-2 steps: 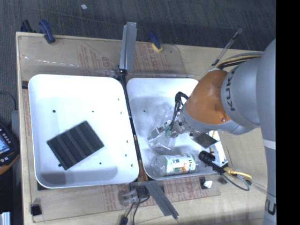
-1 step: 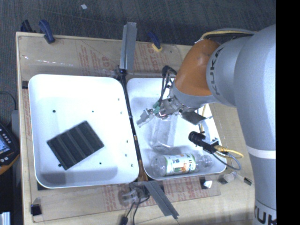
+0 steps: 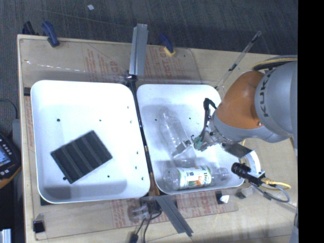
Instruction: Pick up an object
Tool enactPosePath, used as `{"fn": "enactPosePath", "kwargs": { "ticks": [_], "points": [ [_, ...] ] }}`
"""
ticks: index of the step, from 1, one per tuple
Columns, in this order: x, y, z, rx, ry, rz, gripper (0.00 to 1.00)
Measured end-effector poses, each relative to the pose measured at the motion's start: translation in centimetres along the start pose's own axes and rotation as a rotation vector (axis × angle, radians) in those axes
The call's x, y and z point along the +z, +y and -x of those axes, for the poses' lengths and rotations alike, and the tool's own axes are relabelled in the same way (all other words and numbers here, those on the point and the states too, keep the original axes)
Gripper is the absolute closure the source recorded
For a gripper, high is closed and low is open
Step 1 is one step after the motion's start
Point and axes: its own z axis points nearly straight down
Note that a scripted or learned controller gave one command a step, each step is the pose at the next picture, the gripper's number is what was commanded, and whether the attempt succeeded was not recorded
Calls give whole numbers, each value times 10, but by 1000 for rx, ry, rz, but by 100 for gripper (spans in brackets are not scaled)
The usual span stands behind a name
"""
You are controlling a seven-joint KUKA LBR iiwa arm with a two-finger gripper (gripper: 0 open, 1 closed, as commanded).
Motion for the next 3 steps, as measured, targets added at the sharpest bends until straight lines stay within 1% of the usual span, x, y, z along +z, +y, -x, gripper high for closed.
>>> {"fn": "enactPosePath", "kwargs": {
  "ticks": [1, 2, 3],
  "points": [
    [40, 77, -23, 14, 4, -5, 0],
    [35, 133, -26, -7, -20, -1, 0],
    [37, 60, -41, 45, -2, -4, 0]
  ]
}}
